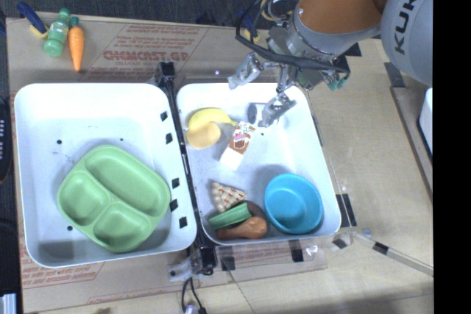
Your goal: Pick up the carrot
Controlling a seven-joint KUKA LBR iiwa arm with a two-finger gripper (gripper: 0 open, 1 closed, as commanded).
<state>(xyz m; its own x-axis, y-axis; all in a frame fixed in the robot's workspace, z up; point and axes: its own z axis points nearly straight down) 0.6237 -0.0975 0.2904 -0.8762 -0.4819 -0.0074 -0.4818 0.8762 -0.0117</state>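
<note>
Nothing picked yet. Right bin (324,180), near end: blue bowl (293,204). Gripper (263,93) hovers over the bin's far end, jaws spread, nothing between them. Carrot (76,45) lies outside, on cardboard beyond the left bin (29,158); whole approach and grasp remain.

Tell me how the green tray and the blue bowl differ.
The green tray is wide, shallow and split into compartments; the blue bowl is round, deeper and a single hollow. The tray lies in the left bin; the bowl sits in the right bin, crowded beside other items. The tray takes up far more room than the bowl. Both sit open side up with nothing in them.
</note>
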